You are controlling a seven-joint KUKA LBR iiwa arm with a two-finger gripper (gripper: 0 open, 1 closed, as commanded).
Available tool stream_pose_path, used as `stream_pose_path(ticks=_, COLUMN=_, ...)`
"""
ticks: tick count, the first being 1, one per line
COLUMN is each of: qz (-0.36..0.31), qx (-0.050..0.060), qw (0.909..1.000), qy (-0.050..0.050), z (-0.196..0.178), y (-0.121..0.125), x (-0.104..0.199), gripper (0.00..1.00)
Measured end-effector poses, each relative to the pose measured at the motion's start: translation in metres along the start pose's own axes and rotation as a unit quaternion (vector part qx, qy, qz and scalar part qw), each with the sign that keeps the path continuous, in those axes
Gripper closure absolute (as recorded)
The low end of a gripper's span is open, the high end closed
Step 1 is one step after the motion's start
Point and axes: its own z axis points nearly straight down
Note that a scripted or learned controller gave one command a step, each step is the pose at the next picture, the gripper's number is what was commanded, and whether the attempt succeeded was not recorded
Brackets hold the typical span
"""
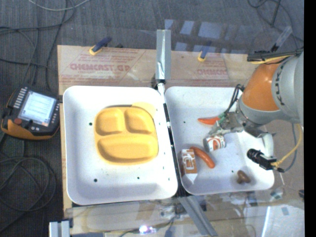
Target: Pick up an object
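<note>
claw (220, 130) tips blurred over can (215, 142)

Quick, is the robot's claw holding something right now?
Gripper: low in the right bin, just above the small can; whether it holds anything cannot be told.

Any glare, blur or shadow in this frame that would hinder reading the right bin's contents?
Camera view: lighting is even and soft, and the white bins look bright but not blown out. There are glassy reflections on the clear sheet along the top edge and at the lower right corner. The arm looks slightly soft. The hand shades the small can beneath it, blurring detail there. The sausage reads clearly.
</note>
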Motion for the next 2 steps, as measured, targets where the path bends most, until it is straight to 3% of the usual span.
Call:
stream_pose_path(ticks=1, qz=0.000, qx=0.000, qw=1.0000, qy=0.000, z=0.000, y=0.000, x=0.000, gripper=0.00)
stream_pose_path(ticks=2, qz=0.004, qx=0.001, qw=1.0000, qy=0.001, z=0.010, y=-0.049, x=-0.003, gripper=0.00)
